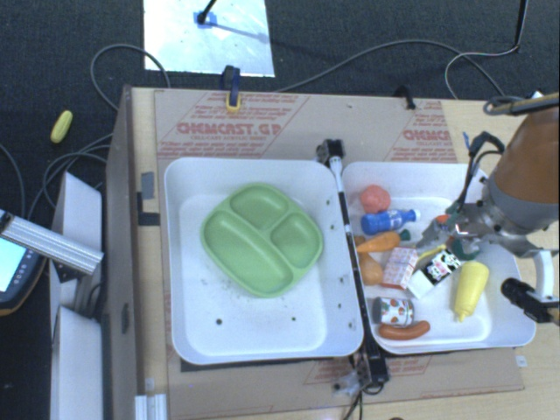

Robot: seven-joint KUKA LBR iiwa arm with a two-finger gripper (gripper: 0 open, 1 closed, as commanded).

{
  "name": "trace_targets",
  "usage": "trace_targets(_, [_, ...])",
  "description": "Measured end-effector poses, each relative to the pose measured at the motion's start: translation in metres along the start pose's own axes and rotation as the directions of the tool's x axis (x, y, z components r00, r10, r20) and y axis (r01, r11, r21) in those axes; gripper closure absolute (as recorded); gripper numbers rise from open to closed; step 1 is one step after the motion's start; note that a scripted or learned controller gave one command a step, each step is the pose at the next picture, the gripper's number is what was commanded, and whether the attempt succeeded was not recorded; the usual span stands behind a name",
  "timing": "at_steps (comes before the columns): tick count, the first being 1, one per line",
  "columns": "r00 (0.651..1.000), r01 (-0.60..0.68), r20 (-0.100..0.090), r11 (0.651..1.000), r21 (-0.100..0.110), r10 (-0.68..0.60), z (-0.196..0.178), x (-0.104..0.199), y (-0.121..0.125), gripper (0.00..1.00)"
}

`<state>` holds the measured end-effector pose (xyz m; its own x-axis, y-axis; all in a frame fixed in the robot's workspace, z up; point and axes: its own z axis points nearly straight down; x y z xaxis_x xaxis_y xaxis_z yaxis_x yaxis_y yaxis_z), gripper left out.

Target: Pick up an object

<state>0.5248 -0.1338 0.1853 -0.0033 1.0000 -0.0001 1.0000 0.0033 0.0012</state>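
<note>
The right bin holds several small items: a pink ball, a blue bottle, an orange carrot, a checkered box, a black-and-white carton, a yellow mustard bottle, a small can and a red sausage. My gripper hangs low over the right part of this bin, just above the carton and right of the blue bottle. Whether anything sits between its tips is hidden by the wrist.
The left bin carries a green divided plate. A metal divider runs between the bins. The arm's orange band and grey body cover the right bin's far right edge. Cables lie on the dark floor behind the bench.
</note>
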Motion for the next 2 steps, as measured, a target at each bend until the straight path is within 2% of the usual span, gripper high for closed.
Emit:
trace_targets(1, [1.000, 0.000, -0.001, 1.000, 0.002, 0.000, 0.081, -0.055, 0.049, 0.00])
trace_targets(2, [1.000, 0.002, 0.000, 1.000, 0.000, -0.002, 0.102, -0.073, 0.122, 0.00])
